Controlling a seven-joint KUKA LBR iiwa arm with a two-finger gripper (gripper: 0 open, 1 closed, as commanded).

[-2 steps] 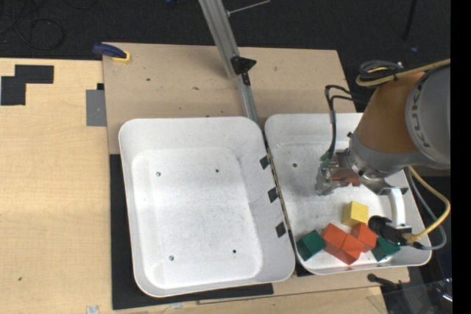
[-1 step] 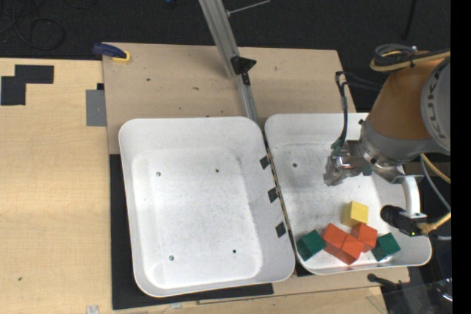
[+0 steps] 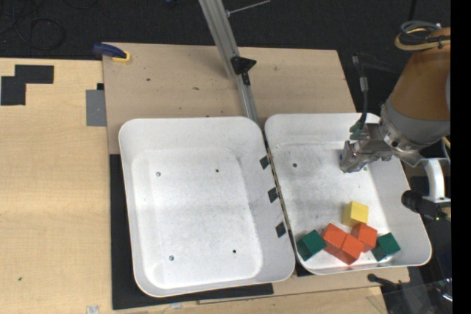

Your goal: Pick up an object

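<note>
Several blocks lie clustered at the near end of the right bin (image 3: 316, 143): a yellow cube (image 3: 358, 212), an orange block (image 3: 337, 240) with a second orange block (image 3: 363, 236) beside it, a dark green block (image 3: 310, 243) on the left and another green block (image 3: 385, 245) on the right. My gripper (image 3: 354, 157) hangs over the upper right part of the same bin, well behind the blocks, with nothing seen between its fingers.
The left bin (image 3: 195, 202) sits beside the right one, joined by black clips (image 3: 272, 193) along the shared edge. A slanted aluminium rail (image 3: 218, 22) rises behind the bins. The arm's orange band (image 3: 423, 81) fills the right side.
</note>
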